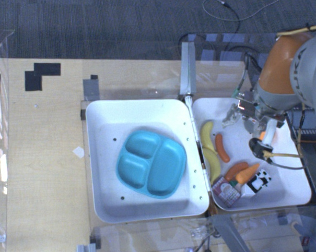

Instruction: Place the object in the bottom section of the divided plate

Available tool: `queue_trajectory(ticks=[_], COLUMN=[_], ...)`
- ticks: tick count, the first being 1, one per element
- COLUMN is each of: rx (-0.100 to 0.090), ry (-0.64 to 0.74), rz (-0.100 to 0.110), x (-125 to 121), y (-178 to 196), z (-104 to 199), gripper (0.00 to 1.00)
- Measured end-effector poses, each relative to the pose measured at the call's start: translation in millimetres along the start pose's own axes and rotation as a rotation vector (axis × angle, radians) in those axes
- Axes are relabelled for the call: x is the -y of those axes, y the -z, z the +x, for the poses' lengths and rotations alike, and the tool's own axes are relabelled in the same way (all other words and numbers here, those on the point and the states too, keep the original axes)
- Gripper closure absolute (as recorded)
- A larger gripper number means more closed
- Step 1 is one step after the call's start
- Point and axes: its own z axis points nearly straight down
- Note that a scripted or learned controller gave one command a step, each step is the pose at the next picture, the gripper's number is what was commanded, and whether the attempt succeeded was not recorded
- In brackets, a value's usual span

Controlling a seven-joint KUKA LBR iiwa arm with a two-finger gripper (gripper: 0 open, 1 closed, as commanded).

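Two shallow white bins were set side by side on a pale wooden bench (pixel 45 169), with dark carpet beyond its far edge. One blue divided plate (pixel 152 163) lay in the middle of the left bin (pixel 100 125); along the right bin's (pixel 291 190) left wall and near edge were counted one banana (pixel 210 149), one sausage (pixel 222 147), one carrot (pixel 243 172), one small packet (pixel 227 192) and one black-and-white item (pixel 260 181). The gripper (pixel 263 139) was held over the right bin's far right part, and whether its fingers were parted could not be told.
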Motion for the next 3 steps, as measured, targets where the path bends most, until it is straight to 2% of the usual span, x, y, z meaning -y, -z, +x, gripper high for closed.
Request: queue_trajectory(ticks=[1,2,3], rx=[0.001,0.0,0.003], ry=[-0.19,-0.198,-0.67], rz=[-0.001,-0.001,0.005], x=[-72.2,-55.1,-63.5], y=[88.4,129.3,-26.6], z=[19.0,58.1,-8.5], gripper=[0.0,0.0,0.0])
